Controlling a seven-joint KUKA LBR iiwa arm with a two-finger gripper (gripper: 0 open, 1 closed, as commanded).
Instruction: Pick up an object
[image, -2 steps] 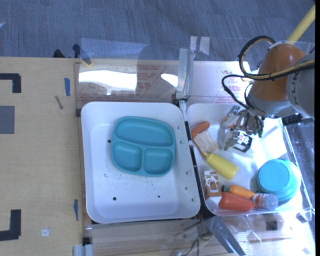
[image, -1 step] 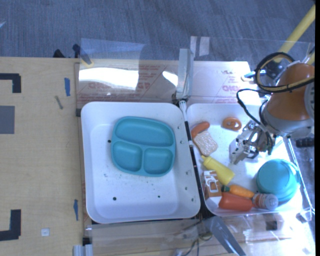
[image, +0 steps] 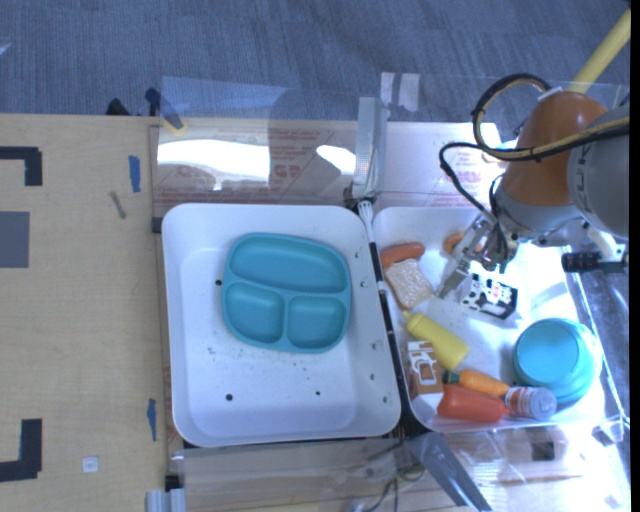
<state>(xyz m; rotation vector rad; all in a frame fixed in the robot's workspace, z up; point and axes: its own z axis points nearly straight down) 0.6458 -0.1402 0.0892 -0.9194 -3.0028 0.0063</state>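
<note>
The tool (image: 470, 262) hangs low in the right bin (image: 560, 300), its 2 fingers slightly spread with nothing between them, tips just right of the bread slice (image: 408, 283).

Taking that slice as landmark: the sausage (image: 403, 252) lies just behind it, the yellow bottle (image: 437, 338) just in front, the black-and-white card (image: 494, 296) to its right under the wrist, and the blue bowl (image: 553, 361) well to the front-right. The carrot (image: 478, 381) and red bottle (image: 492, 404) lie beyond the yellow bottle, near the front wall.

The slice is the likeliest target (a toy, by the look): light, probably stiff, flat, so it would be best pinched across its 2 short edges rather than its face. Its left edge lies close to the wall shared with the left bin (image: 190, 320), where the blue tray (image: 285, 292) sits, leaving little finger room there. Open floor lies right of the slice, toward the card.
</note>
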